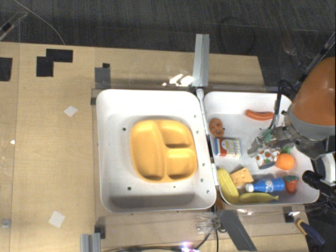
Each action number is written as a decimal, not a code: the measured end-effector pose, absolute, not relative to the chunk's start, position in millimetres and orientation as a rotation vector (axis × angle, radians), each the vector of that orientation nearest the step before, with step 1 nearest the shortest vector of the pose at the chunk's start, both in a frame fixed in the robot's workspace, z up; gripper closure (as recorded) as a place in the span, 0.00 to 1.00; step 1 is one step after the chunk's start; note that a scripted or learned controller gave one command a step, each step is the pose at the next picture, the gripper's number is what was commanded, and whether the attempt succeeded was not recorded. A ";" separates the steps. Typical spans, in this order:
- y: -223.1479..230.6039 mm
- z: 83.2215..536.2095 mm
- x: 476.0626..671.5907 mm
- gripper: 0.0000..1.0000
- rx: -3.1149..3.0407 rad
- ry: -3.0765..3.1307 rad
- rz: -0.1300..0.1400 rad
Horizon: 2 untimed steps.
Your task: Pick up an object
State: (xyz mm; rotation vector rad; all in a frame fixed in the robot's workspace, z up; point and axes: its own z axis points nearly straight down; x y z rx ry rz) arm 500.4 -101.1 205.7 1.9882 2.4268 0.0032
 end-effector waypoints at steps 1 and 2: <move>-115.4 230.7 488.8 1.00 1.738 2.608 0.005; -85.5 244.9 488.7 1.00 2.182 2.255 0.006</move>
